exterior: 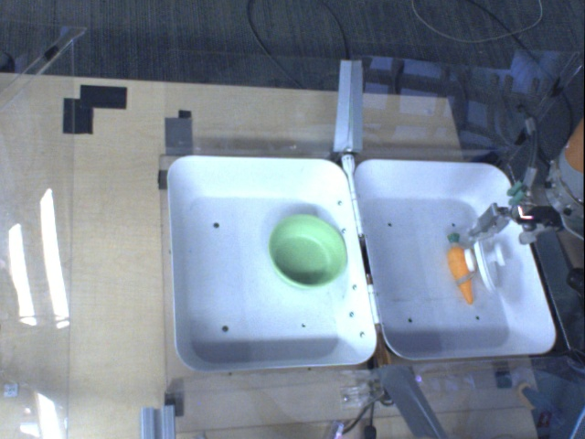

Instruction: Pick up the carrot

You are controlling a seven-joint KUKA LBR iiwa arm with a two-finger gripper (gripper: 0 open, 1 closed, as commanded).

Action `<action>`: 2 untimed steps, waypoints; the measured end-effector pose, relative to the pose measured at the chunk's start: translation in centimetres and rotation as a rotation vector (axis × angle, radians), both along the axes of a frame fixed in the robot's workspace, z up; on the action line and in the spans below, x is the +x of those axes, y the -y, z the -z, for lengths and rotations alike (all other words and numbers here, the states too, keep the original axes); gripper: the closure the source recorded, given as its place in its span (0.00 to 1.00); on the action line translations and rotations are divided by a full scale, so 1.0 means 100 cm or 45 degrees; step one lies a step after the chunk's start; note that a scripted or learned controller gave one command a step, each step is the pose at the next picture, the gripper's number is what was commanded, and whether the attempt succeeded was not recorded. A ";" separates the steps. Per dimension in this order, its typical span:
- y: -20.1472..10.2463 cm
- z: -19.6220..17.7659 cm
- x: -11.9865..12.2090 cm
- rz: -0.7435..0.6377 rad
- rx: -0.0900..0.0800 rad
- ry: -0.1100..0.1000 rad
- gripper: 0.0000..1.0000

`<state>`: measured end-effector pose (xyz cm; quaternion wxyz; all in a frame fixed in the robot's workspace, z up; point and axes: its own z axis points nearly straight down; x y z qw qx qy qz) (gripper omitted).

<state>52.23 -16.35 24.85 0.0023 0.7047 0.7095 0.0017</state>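
Camera view looks down on a pale wooden desk (110,245) carrying two shallow white bins. The left bin (210,318) holds a green bowl (308,250). The right bin (430,337) holds the carrot (460,270), lying toward the right of the frame, a little below centre height and near the bin's right side.

The arm (567,190) comes in from the right edge, and the jaws (486,245) hang just beside the carrot, at its upper right, over or touching it; which, I cannot tell. Whether the jaws are spread or closed cannot be told from this angle, and nothing shows the carrot between them.

The carrot's long axis runs nearly up-and-down in the frame, slightly slanted. Its thick end, with a speck of green stalk, points to the top of the frame, and the thinner tip points to the bottom and a touch right.

To do the grasp well, the jaws should probably be shifted a little left so they sit over the thick middle. They should close across the short width, from left and right in the frame, not along its length. A low descent seems wise, since the rounded carrot may roll or slip out.
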 end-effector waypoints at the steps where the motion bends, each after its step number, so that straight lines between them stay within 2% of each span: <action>1: -0.016 0.113 0.018 -0.035 0.000 0.004 0.00; 2: 0.009 0.147 -0.014 -0.399 -0.012 0.038 0.00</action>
